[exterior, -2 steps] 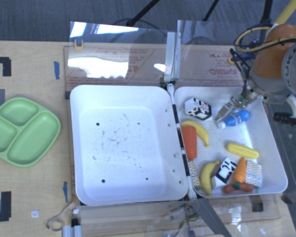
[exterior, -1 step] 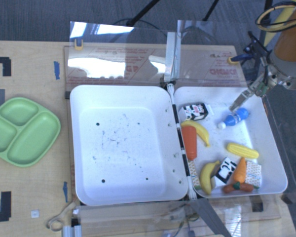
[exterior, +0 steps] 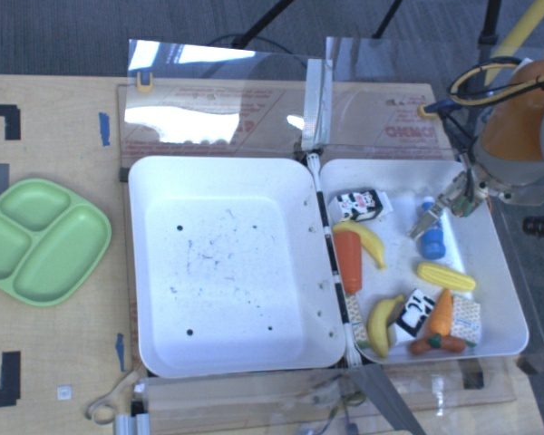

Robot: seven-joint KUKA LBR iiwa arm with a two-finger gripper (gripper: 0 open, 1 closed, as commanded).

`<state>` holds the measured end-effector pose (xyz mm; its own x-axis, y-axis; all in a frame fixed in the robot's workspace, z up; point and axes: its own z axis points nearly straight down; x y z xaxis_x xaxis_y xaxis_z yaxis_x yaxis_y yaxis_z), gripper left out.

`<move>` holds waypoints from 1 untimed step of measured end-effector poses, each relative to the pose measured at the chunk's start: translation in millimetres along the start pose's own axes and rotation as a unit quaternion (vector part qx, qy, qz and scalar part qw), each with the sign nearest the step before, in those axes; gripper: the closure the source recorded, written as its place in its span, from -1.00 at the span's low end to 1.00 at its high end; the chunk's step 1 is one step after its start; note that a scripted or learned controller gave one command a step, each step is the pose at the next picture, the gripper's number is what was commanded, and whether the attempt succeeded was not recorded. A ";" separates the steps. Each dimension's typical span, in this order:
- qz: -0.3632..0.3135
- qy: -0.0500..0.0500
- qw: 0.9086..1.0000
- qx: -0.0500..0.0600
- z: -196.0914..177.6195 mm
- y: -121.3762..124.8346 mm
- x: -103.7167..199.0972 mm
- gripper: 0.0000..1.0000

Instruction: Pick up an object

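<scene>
The right bin (exterior: 503, 270) holds several small items. A black-and-white carton (exterior: 359, 205) lies at its back left, with a yellow banana (exterior: 372, 243) and an orange-red cylinder (exterior: 348, 261) just in front of it. A blue object (exterior: 432, 239) lies mid-bin. A yellow piece (exterior: 446, 276) rests in front of the blue object. At the front are another banana (exterior: 381, 323), a black-and-white box (exterior: 416, 310), an orange carrot (exterior: 442, 314) and a checked block (exterior: 466, 319). My gripper (exterior: 442, 212) reaches in from the right and ends right at the blue object's upper end.
The left bin (exterior: 154, 188) stands beside the right one, with a shared rim between them. A green divided plate (exterior: 41, 240) lies on the bench at far left. Clear panels (exterior: 218, 107) stand behind both bins. Cables (exterior: 476, 80) hang by the arm at the upper right.
</scene>
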<state>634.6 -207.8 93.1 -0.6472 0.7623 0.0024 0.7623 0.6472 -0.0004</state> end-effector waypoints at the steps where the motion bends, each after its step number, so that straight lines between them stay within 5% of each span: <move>1: 0.001 0.001 1.000 -0.001 -7.3 0.3 -0.2 1.00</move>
<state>635.0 -207.7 100.4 -0.6458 0.7635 0.0041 0.7635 0.6459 0.0010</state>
